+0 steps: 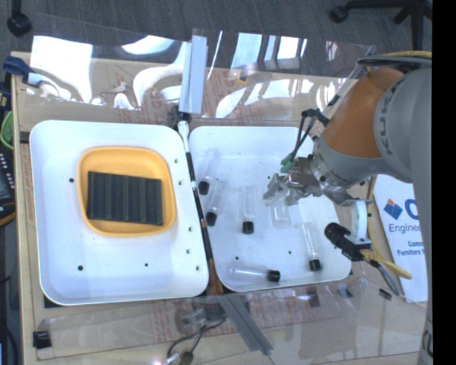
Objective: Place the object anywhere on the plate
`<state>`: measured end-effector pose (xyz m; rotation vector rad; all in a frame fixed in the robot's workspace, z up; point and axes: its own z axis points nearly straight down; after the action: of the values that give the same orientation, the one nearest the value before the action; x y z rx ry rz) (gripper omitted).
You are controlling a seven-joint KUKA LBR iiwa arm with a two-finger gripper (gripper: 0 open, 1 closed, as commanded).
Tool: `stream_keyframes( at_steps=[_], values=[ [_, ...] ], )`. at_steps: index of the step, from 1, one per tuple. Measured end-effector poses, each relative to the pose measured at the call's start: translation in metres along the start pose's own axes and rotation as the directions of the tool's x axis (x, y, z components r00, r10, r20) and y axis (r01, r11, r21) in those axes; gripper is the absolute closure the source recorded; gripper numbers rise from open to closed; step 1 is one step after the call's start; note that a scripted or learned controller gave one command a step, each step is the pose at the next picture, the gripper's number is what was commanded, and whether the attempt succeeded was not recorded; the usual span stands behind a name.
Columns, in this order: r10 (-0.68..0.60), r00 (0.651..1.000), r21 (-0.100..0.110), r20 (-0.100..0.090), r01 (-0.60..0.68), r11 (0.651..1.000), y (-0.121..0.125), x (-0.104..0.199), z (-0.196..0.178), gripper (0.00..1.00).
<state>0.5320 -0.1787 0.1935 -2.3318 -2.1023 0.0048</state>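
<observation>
A yellow plate (126, 163) lies in the left bin and carries a dark ridged rectangular insert (125, 198). Several clear tubes with black caps lie scattered in the right bin: one at the left (208, 186), one in the middle (248, 213), one near the front (254, 273) and one at the front right (311, 251). My gripper (277, 192) hangs low over the right bin's middle right. Another clear tube (280, 216) lies just below it. Whether that tube is held is not visible.
The white left bin (53, 265) and right bin (235, 147) meet at a raised rim (197, 211). A small black cap (210, 219) sits by that rim. A clear screen stands behind the bins. Papers and tools lie right of the right bin.
</observation>
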Motion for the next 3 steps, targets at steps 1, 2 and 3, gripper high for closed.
stream_keyframes(
  at_steps=[1, 2, 3],
  values=[
    [-0.077, 0.997, 0.003, -0.001, 0.077, 0.997, -0.062, 0.064, 0.005, 1.0],
    [-0.136, 0.991, -0.001, -0.001, 0.136, 0.991, -0.009, 0.096, -0.021, 1.0],
    [-0.18, 0.984, 0.0, 0.0, 0.18, 0.984, 0.014, 0.168, 0.003, 1.0]
  ],
)
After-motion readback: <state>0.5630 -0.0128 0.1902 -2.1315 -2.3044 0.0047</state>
